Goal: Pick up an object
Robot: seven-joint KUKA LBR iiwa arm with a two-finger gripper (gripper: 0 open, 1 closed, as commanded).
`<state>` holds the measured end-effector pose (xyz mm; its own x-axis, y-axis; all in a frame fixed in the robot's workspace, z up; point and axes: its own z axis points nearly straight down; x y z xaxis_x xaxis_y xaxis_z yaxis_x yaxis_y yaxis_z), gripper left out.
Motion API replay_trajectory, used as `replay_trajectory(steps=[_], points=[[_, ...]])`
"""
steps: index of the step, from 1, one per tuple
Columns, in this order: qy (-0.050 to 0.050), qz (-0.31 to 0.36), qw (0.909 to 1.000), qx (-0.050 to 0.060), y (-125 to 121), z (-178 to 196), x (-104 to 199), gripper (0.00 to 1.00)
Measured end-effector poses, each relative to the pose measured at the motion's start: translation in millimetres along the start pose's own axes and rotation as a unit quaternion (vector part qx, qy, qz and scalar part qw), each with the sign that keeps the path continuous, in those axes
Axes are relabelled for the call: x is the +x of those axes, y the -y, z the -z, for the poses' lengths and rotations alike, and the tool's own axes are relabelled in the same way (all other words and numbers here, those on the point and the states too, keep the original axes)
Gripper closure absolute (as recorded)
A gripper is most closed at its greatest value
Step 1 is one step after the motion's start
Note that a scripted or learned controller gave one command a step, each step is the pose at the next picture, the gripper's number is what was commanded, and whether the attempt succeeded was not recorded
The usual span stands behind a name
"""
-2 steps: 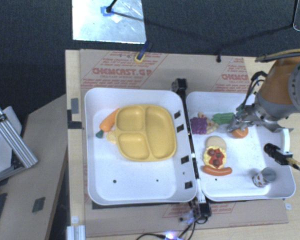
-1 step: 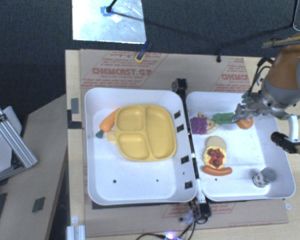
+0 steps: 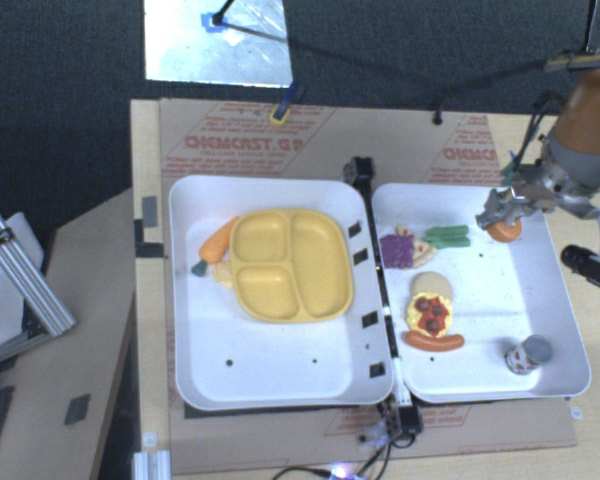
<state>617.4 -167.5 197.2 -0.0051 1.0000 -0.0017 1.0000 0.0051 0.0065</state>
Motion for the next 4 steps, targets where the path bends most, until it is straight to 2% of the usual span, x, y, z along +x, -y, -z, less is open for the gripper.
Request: replay_trajectory(steps=[1, 2, 3, 4], points=[[0.000, 0.000, 1.0000, 0.001, -1, 29, 0, 1.00], [-0.001, 0.001, 1.0000, 0.002, 7, 33, 44, 1.00], [-0.001, 0.002, 1.0000, 0.003, 2, 31, 91, 1.00], [-0.002, 0.002, 1.0000, 0.003, 7, 21, 150, 1.00]])
